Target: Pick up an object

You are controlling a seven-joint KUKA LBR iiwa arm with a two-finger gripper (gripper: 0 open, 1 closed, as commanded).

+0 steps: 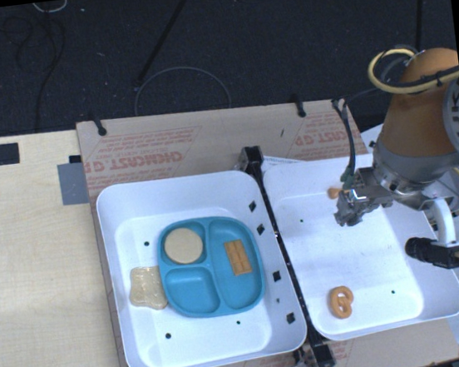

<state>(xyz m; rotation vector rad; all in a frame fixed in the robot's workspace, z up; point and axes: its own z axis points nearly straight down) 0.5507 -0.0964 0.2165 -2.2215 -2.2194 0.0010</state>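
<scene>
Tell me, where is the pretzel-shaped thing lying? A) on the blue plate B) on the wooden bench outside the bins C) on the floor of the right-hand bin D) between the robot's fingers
C: the pretzel lies on the right bin's floor, near its front edge, apart from the gripper.

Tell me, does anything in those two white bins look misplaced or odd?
One thing: the pale toast-like piece lies on the left bin's floor, against the blue tray's left edge, not in a compartment like the round piece and the brown bar. The pretzel lies alone in the right bin.
</scene>
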